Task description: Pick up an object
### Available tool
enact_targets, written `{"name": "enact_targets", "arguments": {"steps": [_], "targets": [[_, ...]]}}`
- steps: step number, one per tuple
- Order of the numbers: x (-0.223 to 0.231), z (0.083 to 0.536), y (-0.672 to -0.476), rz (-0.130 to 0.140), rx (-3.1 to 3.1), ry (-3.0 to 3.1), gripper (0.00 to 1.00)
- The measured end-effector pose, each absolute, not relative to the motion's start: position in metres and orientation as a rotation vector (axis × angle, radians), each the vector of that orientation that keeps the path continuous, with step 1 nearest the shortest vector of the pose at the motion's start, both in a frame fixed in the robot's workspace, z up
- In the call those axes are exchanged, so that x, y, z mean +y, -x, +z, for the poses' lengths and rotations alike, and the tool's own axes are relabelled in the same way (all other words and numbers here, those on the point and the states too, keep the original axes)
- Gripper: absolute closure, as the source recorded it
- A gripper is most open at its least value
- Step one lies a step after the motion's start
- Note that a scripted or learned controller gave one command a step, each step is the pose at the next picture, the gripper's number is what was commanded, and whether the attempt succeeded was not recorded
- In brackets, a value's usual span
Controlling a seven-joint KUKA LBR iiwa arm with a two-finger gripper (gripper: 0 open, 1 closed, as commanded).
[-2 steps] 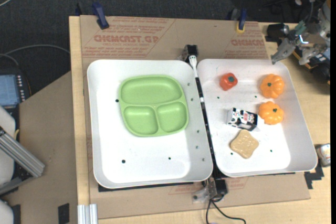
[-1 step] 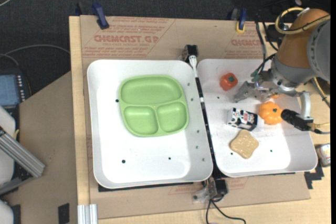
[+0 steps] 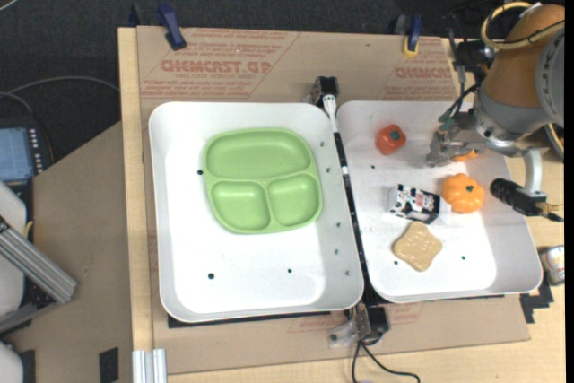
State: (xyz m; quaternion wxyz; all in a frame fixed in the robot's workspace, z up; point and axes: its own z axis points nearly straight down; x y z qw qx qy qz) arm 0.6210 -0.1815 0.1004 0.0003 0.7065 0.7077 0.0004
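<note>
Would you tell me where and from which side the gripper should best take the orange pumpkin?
Probably from straight above, closing across the round body of the pumpkin. It sits upright and bulges evenly. Setting the fingers along the bin's near-far line seems safest, since the black-and-white toy lies close on its left; the gripper is just beyond it.

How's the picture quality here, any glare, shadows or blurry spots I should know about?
In the camera view, lighting is even and soft; the left bin and right bin look bright white but not blown out. The green tray, tomato and pumpkin cast only faint shadows. The gripper looks slightly smeared, and the small card is too coarse to read.
</note>
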Motion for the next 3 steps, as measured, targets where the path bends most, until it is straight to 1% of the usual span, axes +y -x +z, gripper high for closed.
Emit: {"name": "enact_targets", "arguments": {"steps": [1,2,3], "targets": [[-0.110,0.084,-0.596,-0.001,2.233,-2.221,1.00],[-0.067,0.191,-0.531,0.008,2.225,-2.216,1.00],[0.003,0.215,-0.477,-0.001,2.233,-2.219,1.00]]}}
